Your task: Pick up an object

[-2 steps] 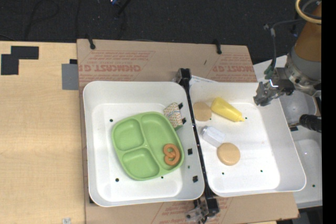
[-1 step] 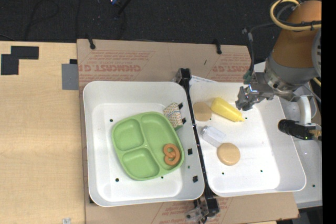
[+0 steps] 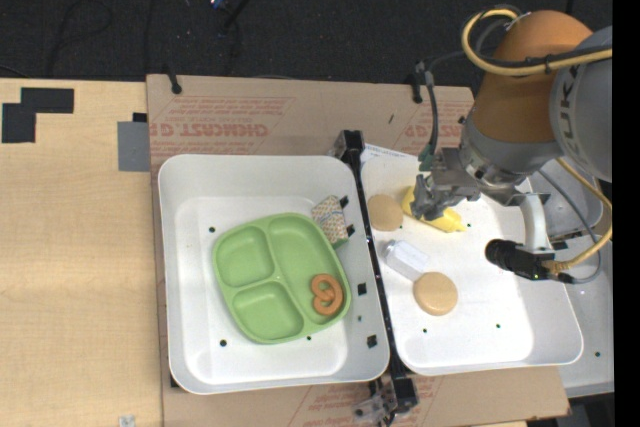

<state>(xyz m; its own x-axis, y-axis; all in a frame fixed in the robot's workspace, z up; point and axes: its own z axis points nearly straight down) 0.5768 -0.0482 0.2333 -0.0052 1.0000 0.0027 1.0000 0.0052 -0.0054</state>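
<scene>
My gripper [image 3: 432, 202] hangs low over the back of the right bin [image 3: 500, 335], right at a yellow object [image 3: 447, 221] that pokes out from under it. A tan round piece [image 3: 384, 211] lies just to its left, a clear white block [image 3: 405, 260] below that, and a tan disc [image 3: 436, 293] nearer the front. In the left bin [image 3: 190, 215] lies a green divided plate [image 3: 265, 275] with an orange pretzel [image 3: 326, 293] in its right compartment. A small patterned object [image 3: 329, 215] rests at the plate's upper right corner.
A black divider [image 3: 365, 265] runs between the two bins. A black cable end [image 3: 515, 256] and grey hoses hang from the arm over the right bin's right side. Cardboard [image 3: 260, 120] lies under the bins and a wooden bench top [image 3: 70, 255] spreads to the left.
</scene>
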